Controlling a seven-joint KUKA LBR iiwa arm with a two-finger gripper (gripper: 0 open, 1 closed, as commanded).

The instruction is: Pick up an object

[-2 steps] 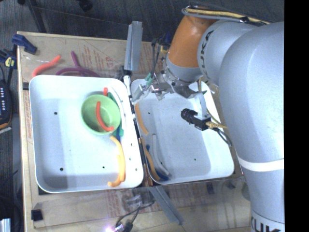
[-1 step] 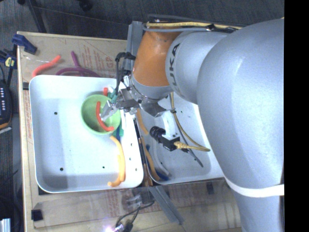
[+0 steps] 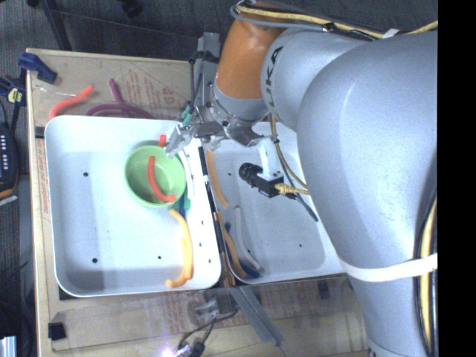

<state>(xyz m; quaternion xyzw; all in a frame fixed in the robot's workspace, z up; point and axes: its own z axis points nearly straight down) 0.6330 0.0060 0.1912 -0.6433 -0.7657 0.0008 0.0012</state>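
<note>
We cannot tell the gripper's state; poised over the green bowl's rim, it may skid off the curved wall and miss.

We look down from one fixed camera above the bench, tilted rather than straight overhead, so the bench top runs slightly askew in the frame. The view faces the two white bins: the left bin lies fully in sight, while the right bin is partly covered by the arm, which enters from our right and stands much nearer the lens than the bench, taking up a large share of the frame. We are close enough to see small holes in the bin floors. Along the top and left edges we catch dark floor beyond the bench.
</note>
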